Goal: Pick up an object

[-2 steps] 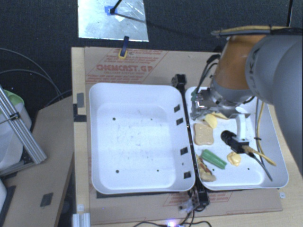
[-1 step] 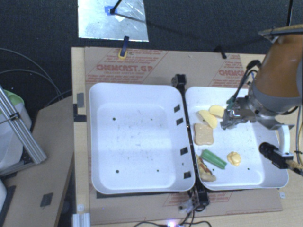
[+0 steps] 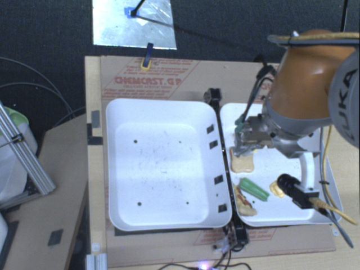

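My gripper hangs low over the left part of the right bin, with the orange-banded wrist above it. Just below its tip lies a flat beige piece like a slice of toast, touching or nearly touching the gripper. Nearer the front lie a green oblong object, a small yellow object partly hidden by robot hardware, and a tan and red item by the bin's front left corner.
The left bin stands beside the right one, and a black divider strip runs between them. A shiny metal sheet lies beyond the bench. An aluminium frame stands at the far left.
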`<state>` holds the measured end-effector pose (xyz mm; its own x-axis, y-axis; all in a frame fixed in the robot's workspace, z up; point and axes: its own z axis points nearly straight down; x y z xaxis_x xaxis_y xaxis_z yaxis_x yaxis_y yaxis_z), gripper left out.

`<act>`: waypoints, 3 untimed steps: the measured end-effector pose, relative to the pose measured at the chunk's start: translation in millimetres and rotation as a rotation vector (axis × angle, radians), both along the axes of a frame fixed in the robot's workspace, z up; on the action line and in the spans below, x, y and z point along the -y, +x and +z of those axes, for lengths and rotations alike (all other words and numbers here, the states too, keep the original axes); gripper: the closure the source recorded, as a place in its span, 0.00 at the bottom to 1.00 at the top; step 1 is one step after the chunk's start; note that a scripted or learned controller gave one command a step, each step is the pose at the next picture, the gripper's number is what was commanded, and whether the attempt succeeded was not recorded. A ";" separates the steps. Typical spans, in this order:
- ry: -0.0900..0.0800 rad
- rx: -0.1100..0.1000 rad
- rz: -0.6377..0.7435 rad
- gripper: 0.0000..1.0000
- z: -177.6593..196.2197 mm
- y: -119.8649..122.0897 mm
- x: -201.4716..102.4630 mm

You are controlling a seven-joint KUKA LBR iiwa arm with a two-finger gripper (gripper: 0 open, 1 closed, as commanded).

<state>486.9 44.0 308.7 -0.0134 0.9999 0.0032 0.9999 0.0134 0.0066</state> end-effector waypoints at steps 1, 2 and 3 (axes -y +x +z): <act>0.001 0.003 -0.002 1.00 71.2 0.5 -64.3; -0.003 0.013 -0.019 1.00 194.7 9.0 22.0; -0.002 -0.006 -0.004 1.00 161.0 -0.5 -38.0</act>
